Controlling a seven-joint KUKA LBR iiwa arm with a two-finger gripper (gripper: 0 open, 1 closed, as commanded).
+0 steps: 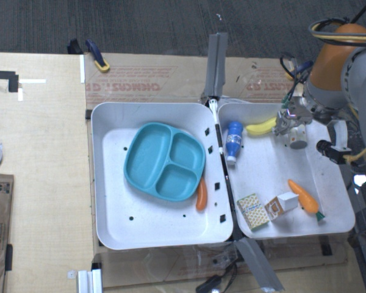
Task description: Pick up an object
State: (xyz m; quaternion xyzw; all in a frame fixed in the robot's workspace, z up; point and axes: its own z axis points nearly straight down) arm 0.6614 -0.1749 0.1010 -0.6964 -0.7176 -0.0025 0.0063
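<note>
Hand (291, 129) over right bin (338, 224), grip state unclear, banana (261, 126) just beside, bottle (233, 140) near.

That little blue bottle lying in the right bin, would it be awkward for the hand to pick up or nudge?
Probably a bit. The blue bottle lies on its side, so a sideways nudge would likely roll it against the bin wall beside it. Its rounded body looks smooth, so it might slip. It seems small, probably light.

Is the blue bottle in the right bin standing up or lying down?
Lying down. The blue plastic bottle with a white cap shows its full length along the right white bin's floor, beside the divider.
</note>
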